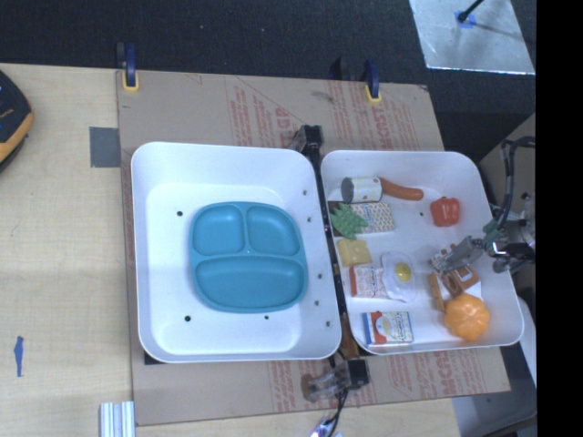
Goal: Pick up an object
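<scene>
The right white bin [474, 176] is seen to hold a round orange plastic fruit [466, 318] at its near right corner, just nearer than the gripper [453, 260]. A brown block [453, 285] is lodged between them. The arm is extended in from the right edge, low over the bin. Whether the claw is spread or closed cannot be told. A blue sectioned plate [247, 255] is noted in the left bin [164, 335].

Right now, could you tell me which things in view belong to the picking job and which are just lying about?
For the job:
gripper
orange fruit
red pepper
carrot
fried egg
right bin

Lying about:
blue divided plate
left bin
blue clamps
</scene>
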Controlling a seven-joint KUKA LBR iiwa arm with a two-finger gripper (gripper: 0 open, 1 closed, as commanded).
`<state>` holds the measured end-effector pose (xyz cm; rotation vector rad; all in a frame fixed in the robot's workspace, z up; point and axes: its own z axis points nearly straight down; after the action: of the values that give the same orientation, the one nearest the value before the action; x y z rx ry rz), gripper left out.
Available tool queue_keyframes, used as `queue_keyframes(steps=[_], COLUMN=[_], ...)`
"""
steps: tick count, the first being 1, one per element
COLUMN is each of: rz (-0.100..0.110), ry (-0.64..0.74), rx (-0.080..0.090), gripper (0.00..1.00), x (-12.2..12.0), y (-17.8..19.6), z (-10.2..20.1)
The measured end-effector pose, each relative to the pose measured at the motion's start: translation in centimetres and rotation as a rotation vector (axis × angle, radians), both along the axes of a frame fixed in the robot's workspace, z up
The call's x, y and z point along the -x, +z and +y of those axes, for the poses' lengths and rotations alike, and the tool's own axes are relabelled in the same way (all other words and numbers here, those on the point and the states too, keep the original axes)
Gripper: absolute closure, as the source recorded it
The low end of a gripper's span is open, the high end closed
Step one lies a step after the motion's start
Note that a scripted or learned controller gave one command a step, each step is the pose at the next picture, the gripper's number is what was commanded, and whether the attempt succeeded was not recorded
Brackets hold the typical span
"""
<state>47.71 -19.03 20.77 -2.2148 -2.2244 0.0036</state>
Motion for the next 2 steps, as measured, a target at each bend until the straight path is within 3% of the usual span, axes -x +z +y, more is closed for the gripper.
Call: queue_keyframes(steps=[1, 2], rz=[0.004, -0.002], ry=[0.004, 0.003], rx=[0.0, 0.002], gripper=[0.0, 1.0], x=[-4.7, -4.7], y=[-12.2, -10.4], z=[-2.1, -2.3])
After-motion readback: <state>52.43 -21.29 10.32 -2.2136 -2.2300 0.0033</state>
